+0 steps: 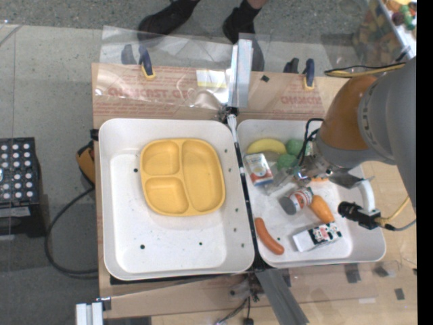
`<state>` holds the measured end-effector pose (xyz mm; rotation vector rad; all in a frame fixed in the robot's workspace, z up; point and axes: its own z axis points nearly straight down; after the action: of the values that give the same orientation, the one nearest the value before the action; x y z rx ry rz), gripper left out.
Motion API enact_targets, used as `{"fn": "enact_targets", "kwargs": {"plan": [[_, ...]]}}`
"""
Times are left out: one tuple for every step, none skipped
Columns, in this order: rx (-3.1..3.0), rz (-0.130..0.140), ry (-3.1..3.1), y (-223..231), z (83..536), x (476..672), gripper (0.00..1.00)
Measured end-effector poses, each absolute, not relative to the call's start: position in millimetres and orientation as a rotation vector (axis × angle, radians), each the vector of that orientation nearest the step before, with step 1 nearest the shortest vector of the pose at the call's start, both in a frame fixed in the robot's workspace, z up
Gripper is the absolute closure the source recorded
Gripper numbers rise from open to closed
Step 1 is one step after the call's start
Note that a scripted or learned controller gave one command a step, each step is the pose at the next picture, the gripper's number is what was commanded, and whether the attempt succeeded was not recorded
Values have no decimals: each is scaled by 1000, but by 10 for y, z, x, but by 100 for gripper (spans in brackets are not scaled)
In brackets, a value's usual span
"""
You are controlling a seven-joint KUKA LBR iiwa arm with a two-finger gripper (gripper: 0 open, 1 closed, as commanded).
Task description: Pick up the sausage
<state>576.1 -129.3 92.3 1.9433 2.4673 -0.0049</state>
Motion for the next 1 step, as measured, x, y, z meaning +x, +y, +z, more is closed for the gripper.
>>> {"fn": "enact_targets", "kwargs": {"plan": [[1758,-3,2602,-705,1923,5341,0]]}}
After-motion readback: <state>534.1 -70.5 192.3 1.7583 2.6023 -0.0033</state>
